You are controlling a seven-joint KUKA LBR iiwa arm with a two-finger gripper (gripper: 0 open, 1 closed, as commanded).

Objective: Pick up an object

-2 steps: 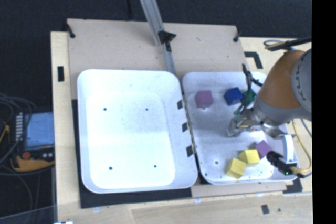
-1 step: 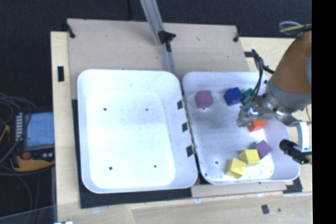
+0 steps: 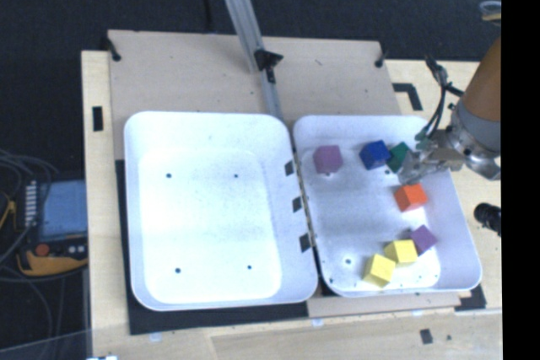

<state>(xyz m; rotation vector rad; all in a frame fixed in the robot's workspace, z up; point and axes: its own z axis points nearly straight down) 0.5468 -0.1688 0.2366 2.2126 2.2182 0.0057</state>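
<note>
Crowding is your main worry at the lower right of the frame: two yellow blocks sit touching or nearly so, with a purple block pressed against the upper one, all close to the right bin's near rim. A grasp aimed there could, in my judgement, catch two pieces at once or shove one against the wall and close on nothing.

Move up the frame and you reach the orange block, standing alone on bare bin floor just below the end effector. It looks like the easiest target, with room on every side.

The end effector itself sits at the right edge of the right bin, low over the floor, beside the green block. Whether it is spread or pressed together you cannot tell from this slant, and nothing can be seen pinched in it. The green block is touching or almost touching the blue block to its left, so a descent here risks nudging both sideways rather than capturing one.

Further left, a mauve block stands well apart from the rest. The left bin lies beyond, across the surface.
</note>
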